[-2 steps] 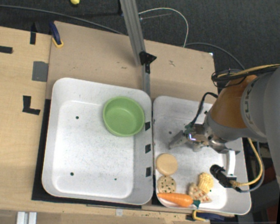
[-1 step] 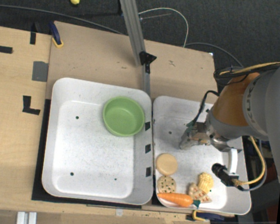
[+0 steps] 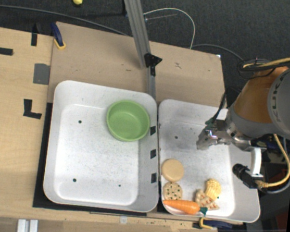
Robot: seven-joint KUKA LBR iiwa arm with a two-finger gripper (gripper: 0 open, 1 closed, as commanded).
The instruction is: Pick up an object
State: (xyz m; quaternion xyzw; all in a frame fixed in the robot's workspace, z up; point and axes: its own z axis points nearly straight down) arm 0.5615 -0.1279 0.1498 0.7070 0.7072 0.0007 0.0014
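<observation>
The gripper (image 3: 205, 138) hung over the right bin (image 3: 186, 118), above its bare upper floor, with nothing visible between or beneath it; whether it was released or clenched could not be told from this slanted view. The candidate objects lay grouped below the gripper, toward the bin's near edge: a round tan disc (image 3: 172, 170), a dotted cracker (image 3: 172, 189) just under it, a carrot (image 3: 181, 206) along the rim, and a yellow corn piece (image 3: 212, 188) beside a small pale jumble (image 3: 207, 200) too blurred to identify. Well to the gripper's left, in the other bin (image 3: 68, 145), sat a green bowl (image 3: 128, 120). The step in hand appeared to be the approach, no object yet taken. The next move would call for travel toward the near-edge cluster and a descent onto one item. The arm's upper links were cut off at the frame's right.
</observation>
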